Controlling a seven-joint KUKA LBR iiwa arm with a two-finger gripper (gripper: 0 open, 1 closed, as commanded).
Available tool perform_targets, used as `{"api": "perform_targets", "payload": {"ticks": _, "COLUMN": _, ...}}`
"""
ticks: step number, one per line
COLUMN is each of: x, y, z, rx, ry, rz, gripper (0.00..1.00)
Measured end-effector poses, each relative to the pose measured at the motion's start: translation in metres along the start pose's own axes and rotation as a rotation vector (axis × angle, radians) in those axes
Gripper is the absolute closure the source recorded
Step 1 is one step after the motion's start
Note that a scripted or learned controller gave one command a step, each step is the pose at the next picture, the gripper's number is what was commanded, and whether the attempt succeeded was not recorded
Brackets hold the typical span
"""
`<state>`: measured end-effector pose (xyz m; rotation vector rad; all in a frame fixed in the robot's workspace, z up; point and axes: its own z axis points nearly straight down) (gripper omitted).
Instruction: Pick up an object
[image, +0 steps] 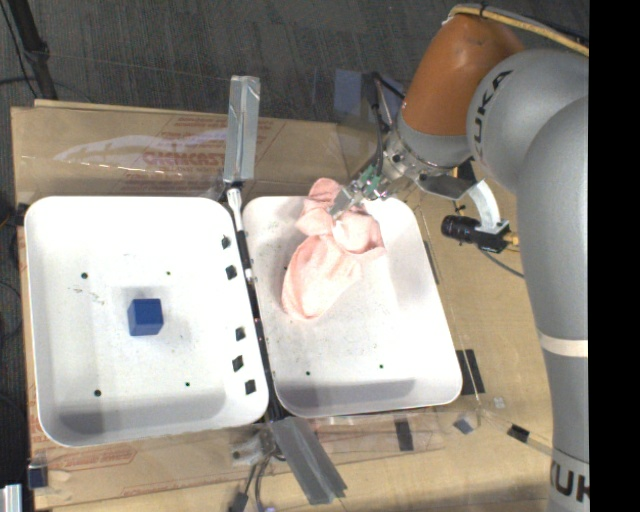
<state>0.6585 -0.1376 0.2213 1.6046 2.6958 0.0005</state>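
Blue cube (146, 316) in left bin (60, 400); end effector (345, 205) touching pink cloth (325, 260).

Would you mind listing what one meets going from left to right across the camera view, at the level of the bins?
Left bin → blue cube → row of black clips along the divide → right bin → pink cloth → grey arm.

1. Robotics lab/test cell: grey KUKA arm (540, 200) w/ orange band reaches over the bench (480, 330).
2. Two white bins (60, 300) side by side on taped cardboard, cables at bench edges.
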Motion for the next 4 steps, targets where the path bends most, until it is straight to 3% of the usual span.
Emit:
{"api": "perform_targets", "payload": {"ticks": 1, "x": -0.037, "y": -0.021, "z": 0.119, "rx": 0.001, "ry": 0.002, "rz": 0.080, "gripper": 1.00}}
{"api": "perform_targets", "payload": {"ticks": 2, "x": 0.014, "y": 0.007, "z": 0.009, "rx": 0.001, "ry": 0.001, "rz": 0.036, "gripper": 1.00}}
{"api": "perform_targets", "payload": {"ticks": 3, "x": 0.033, "y": 0.015, "z": 0.100, "rx": 0.006, "ry": 0.005, "rz": 0.199, "gripper": 1.00}}
{"api": "perform_targets", "payload": {"ticks": 4, "x": 0.059, "y": 0.029, "z": -0.049, "rx": 0.002, "ry": 0.002, "rz": 0.110, "gripper": 1.00}}
